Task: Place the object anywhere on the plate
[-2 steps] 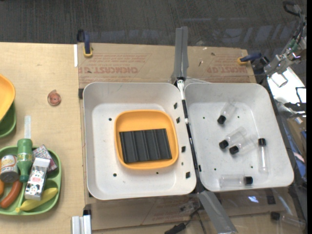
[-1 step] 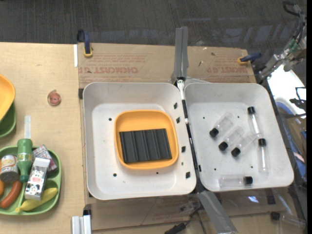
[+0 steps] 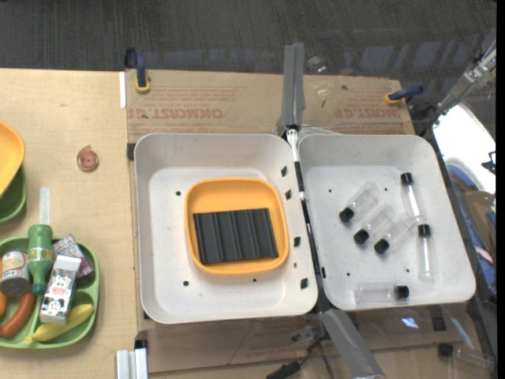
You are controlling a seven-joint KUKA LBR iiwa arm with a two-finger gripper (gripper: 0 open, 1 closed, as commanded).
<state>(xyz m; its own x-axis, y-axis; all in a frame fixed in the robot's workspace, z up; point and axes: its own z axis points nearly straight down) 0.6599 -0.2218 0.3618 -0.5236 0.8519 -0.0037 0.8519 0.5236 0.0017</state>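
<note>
An orange plate (image 3: 237,190) with rounded corners sits in the middle of the left white bin (image 3: 162,235). A dark grey ribbed rectangular block (image 3: 239,236) lies flat on the plate, filling most of its base. In the right white bin (image 3: 446,279) lie several clear vials with black caps, among them one near the centre (image 3: 359,202), one upright along the right side (image 3: 411,200) and one by the front wall (image 3: 380,294).
A grey metal bar (image 3: 293,85) runs back from the seam between the bins. Clamps (image 3: 140,76) (image 3: 398,95) hold the cardboard under them. On the wooden bench to the left stand a green tray of toy food (image 3: 75,322) and a yellow bowl (image 3: 8,158).
</note>
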